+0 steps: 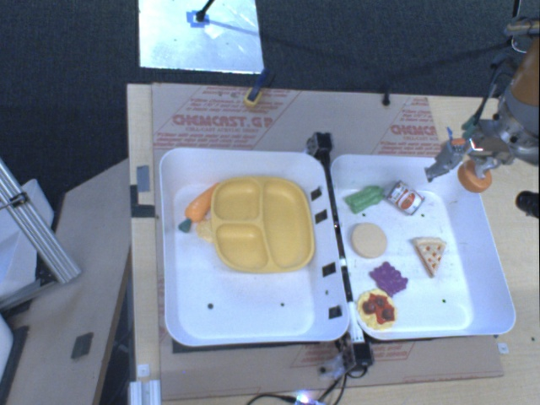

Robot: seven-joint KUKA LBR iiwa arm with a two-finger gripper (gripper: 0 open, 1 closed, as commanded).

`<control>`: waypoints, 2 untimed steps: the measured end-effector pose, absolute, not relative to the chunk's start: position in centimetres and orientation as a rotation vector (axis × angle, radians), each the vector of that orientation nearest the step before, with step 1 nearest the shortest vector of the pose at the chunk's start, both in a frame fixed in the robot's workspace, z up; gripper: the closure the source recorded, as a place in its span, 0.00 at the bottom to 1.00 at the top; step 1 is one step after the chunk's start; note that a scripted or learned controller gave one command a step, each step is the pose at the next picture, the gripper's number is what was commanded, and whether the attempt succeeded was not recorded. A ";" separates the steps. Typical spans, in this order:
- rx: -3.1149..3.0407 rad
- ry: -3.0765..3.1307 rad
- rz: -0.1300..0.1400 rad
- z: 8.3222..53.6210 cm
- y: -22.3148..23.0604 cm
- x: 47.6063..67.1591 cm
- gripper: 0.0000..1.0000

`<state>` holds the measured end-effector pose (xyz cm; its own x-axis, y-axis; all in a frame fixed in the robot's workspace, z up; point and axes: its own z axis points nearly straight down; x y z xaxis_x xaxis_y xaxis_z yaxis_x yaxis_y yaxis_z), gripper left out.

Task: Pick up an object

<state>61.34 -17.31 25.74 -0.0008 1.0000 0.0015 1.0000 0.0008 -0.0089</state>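
The grey two-finger gripper hangs at the upper right of the scene, above the far right rim of the right shallow white bin, with a round orange piece just beside it on the arm; the view does not show whether it is spread or pressed together, and nothing is visibly caught in it. All the candidates lie to its left and toward the near edge. Nearest is the small red-and-white can, lying on its side and slanted, and touching or almost touching it on the left is the green leafy toy vegetable, its long axis running roughly left to right. Farther toward the near edge sit the round tan cookie, the triangular pizza slice, the purple grape cluster and a small yellow plate of red food. In the left bin a yellow compartment tray covers most of an orange toy carrot. I judge the can the shortest reach.
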 end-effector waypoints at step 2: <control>-2.219 -2.223 0.001 22.1 -17.0 61.2 0.00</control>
<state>61.19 -16.99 22.15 -0.0021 1.0000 0.0002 1.0000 0.0021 -0.0010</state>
